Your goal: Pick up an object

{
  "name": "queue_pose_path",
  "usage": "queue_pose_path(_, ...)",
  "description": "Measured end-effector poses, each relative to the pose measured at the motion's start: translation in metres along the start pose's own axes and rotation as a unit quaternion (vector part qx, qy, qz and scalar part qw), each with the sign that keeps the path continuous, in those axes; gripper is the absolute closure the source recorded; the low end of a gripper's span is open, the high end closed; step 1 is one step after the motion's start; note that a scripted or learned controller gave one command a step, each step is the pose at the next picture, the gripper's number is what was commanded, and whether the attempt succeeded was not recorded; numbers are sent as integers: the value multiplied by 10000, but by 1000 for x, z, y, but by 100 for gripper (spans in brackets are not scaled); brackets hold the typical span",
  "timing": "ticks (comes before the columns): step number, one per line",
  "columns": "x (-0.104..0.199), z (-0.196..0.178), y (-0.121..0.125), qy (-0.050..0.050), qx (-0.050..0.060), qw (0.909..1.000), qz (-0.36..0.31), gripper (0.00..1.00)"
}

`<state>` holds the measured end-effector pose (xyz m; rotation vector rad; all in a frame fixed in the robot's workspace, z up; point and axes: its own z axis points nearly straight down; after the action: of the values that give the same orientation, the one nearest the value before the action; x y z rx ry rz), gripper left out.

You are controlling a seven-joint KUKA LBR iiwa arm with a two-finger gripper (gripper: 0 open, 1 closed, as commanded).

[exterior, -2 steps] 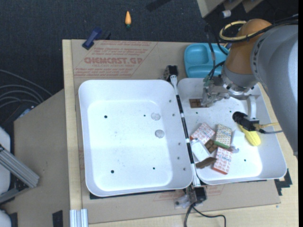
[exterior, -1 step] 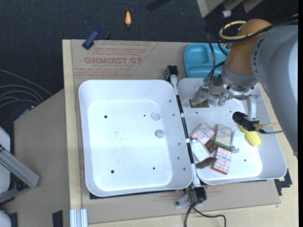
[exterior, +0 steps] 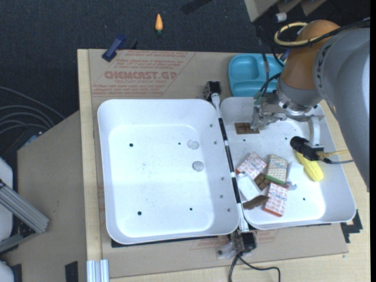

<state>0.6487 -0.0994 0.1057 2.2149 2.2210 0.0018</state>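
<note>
Brown block (exterior: 246,128) lies in the right-hand bin (exterior: 332,200) just beside your tool (exterior: 259,121), lowered beneath the arm's orange band (exterior: 302,63); you cannot tell its opening.

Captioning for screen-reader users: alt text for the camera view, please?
A grey robot arm's hand hangs over the far end of the right white bin, beside a small brown rectangular piece; patterned paper packets cluster nearer the front. The left white bin holds two small grey discs.

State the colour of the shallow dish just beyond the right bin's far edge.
The dish is turquoise blue, shown best in the camera view.
</note>
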Motion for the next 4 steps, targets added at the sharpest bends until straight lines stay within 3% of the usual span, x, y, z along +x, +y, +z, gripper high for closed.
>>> queue_pose_path(1,0,0,0,-1,3,10000,0,0)
queue_pose_path(2,0,-10,1,-7,-11,10000,-3,100)
queue_pose_path(3,0,-10,0,-8,-8,10000,-3,0)
queue_pose_path(4,-1,21,-2,18,40,10000,12,0)
